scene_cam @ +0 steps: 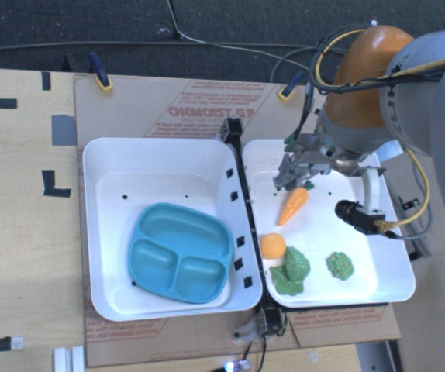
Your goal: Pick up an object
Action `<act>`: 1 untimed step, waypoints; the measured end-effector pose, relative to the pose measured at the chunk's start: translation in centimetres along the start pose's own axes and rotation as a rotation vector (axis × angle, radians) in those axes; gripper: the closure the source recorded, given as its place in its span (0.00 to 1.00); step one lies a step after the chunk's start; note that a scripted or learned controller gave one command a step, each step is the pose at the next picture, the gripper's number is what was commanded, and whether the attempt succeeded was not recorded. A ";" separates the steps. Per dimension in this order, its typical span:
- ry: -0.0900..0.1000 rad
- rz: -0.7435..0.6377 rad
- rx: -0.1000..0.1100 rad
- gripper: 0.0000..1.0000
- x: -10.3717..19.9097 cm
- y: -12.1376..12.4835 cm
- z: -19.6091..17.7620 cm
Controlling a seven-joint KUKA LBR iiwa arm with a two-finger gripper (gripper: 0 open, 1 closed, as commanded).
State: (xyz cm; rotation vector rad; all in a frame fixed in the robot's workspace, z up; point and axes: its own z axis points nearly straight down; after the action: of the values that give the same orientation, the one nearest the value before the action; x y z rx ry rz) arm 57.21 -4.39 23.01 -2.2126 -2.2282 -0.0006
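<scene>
A toy carrot (292, 204) lies tilted in the right bin (385, 289), its green top pointing up toward the gripper. My gripper (294, 174) hangs just above the carrot's leafy end, at the bin's upper left part. Nothing shows between its fingers. Below the carrot sit a small orange ball (273, 246), a leafy green toy (291, 270) and a green broccoli piece (339, 265).
The left bin (106, 169) holds a blue divided tray (180, 252). A black divider with clips (239, 200) runs between the bins. A black cable piece (360, 215) from the arm hangs over the right bin. Cardboard lies under both bins.
</scene>
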 end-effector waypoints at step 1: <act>0.001 -0.001 0.000 1.00 5.7 1.3 -0.7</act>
State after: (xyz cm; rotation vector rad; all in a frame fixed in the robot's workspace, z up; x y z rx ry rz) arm 58.47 1.36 23.67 -2.2116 -2.2289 -0.0015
